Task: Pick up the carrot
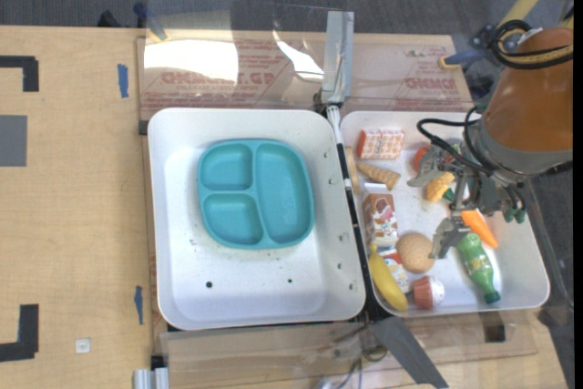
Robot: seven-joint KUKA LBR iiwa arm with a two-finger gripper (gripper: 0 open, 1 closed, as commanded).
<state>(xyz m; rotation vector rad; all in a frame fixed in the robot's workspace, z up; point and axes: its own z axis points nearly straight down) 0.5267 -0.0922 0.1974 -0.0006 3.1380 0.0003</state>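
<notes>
Camera view: right bin (537, 287) holds toy food. The carrot (480, 226), orange with a green stub, lies near the bin's right side, just above the green bottle (479, 267) and right of the round bun (415, 251). The hand (466, 200) hangs just over the carrot's upper end; cannot tell whether it grips anything. Left bin holds a teal divided plate (256, 194). Judgement: carrot looks like light, stiff, smooth plastic, likely slippery; best taken across its thick middle, clear of the bottle.

Orange carrot (480, 228), green bottle (479, 264), yellow banana (388, 281), teal divided plate (256, 194), white bins (173, 196), tan tabletop (64, 196)
</notes>
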